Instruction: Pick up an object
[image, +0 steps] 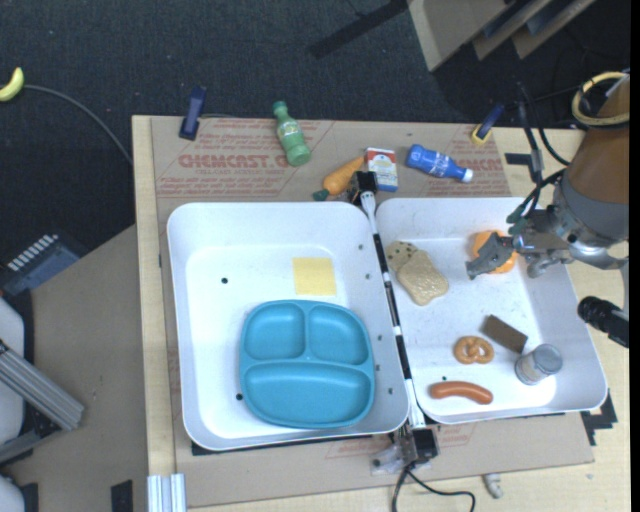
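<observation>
**Gripper beside the orange piece**

You see the gripper at 3 o'clock in the right bin, its fingers apart, touching the orange object. Nothing sits between them. The pretzel lies toward 5 o'clock.

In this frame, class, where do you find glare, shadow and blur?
Camera view: the white bins are bright, nearly washed out; the blue tray casts a soft shadow on the bin floor; the tool looks slightly blurred; the floor beyond the bench is dark.

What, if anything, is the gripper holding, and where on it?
Cannot be told. The gripper sits low against an orange object in the right bin, but a hold isn't visible.
</observation>
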